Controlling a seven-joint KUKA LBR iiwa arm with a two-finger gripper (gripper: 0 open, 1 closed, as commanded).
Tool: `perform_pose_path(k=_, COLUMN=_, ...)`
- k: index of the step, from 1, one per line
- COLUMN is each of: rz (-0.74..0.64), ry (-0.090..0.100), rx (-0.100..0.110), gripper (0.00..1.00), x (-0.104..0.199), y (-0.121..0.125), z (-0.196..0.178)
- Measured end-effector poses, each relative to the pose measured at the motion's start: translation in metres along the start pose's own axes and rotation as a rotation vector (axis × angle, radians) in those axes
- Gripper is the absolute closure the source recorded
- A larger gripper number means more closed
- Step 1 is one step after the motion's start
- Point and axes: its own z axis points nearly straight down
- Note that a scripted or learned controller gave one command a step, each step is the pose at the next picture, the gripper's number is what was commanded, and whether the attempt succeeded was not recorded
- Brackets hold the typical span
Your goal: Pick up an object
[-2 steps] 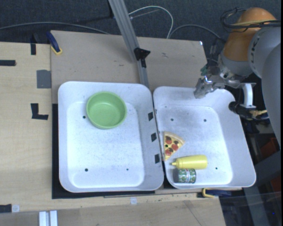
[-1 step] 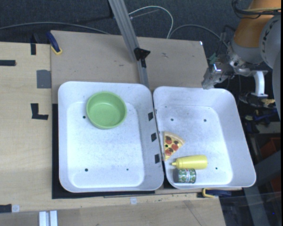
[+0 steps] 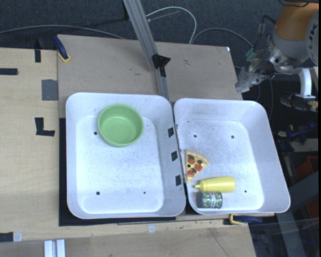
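Note:
A green bowl sits in the far part of the left bin. In the right bin a toy pizza slice lies near the left wall. A yellow mustard bottle lies on its side near the front, and a small green can rests just in front of it. My gripper hangs at the upper right, above and beyond the right bin's far right corner, well away from all the objects, with nothing seen in it.
A slanted grey metal pole crosses the bench behind the bins. Cables loop over the back of the bench. A blue and yellow clamp sits at the bench's far left corner.

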Motion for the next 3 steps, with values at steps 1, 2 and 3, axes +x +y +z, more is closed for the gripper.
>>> perform_pose_path(k=1, rz=-0.004, ry=0.002, rx=0.005, gripper=1.0, x=0.052, y=0.003, z=-0.002)
perform_pose_path(k=2, rz=-0.005, ry=0.003, rx=0.006, gripper=1.0, x=0.113, y=0.004, z=0.001)
perform_pose_path(k=3, rz=-0.004, ry=0.002, rx=0.009, gripper=1.0, x=0.169, y=-0.013, z=0.014)
